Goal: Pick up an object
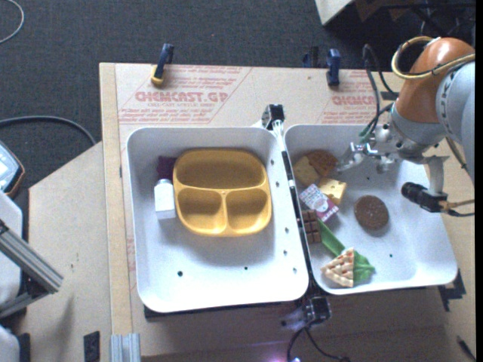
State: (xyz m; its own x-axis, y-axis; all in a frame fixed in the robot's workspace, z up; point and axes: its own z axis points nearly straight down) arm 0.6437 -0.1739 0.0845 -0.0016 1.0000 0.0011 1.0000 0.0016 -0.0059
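Note:
My gripper (355, 155) hangs low over the back of the right bin (423, 255), just right of a brown round cookie (322, 160); nothing shows in it. Close by lie a tan biscuit (304, 172), a yellow cheese wedge (334, 191) and a pink-and-white wrapped sweet (312, 198). A dark round cookie (371, 212) rests in the bin's middle. Toward the front are a chocolate bar (309, 225), a green strip (330, 237) and a pizza slice (339, 268).
The left bin (143, 262) holds a yellow divided plate (223, 191), a small white bottle (164, 199) and a dark purple item (166, 164). The arm's orange band (434, 70) and wrist overhang the right bin's back right corner. A black clip (273, 115) sits where the bins meet.

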